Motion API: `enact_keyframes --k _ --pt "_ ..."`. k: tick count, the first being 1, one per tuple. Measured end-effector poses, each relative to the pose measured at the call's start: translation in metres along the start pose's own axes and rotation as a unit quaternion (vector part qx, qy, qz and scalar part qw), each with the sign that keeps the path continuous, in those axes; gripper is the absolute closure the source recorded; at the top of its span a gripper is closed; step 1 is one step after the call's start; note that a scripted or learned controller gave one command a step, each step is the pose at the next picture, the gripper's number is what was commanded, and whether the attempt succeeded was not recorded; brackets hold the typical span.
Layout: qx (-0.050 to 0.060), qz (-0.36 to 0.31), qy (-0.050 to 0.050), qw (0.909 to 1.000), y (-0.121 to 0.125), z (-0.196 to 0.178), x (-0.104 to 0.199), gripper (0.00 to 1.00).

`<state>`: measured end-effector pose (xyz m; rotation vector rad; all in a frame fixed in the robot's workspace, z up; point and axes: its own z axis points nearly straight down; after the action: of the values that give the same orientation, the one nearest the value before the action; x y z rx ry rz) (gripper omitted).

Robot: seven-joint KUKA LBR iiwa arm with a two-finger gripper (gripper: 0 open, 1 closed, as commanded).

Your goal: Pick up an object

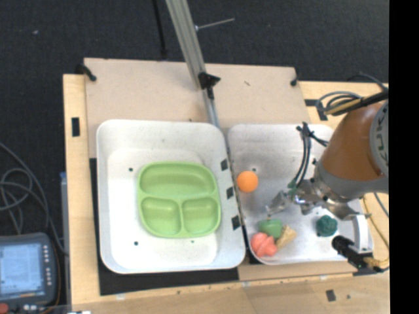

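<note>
The right bin (262, 142) holds several small objects. An orange ball (247, 181) lies near its left wall. At the front left sit a green toy (270, 227), a pink toy (263, 244) and a tan cone-shaped piece (287, 236), bunched together. A dark green object (326, 226) lies at the front right, partly under the arm. My gripper (288, 200) hangs over the middle of this bin, to the right of the ball and just above the green toy. Nothing shows in its grasp.
The left bin (118, 142) carries a light green divided plate (178, 198). A metal pole (190, 44) slants in from the back between the bins. The arm's orange band (353, 149) covers the right bin's right side. Black cables run beside it.
</note>
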<state>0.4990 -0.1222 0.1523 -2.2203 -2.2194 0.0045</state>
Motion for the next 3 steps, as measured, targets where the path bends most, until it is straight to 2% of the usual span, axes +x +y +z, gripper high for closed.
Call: enact_keyframes --k 1,2,3 --pt "-0.001 0.000 0.000 1.0000 0.000 0.052 -0.001 0.00" --pt "-0.005 0.003 0.000 1.0000 0.002 0.039 -0.002 1.00" --pt "-0.006 -0.002 -0.001 1.0000 0.004 -0.025 -0.005 1.00"
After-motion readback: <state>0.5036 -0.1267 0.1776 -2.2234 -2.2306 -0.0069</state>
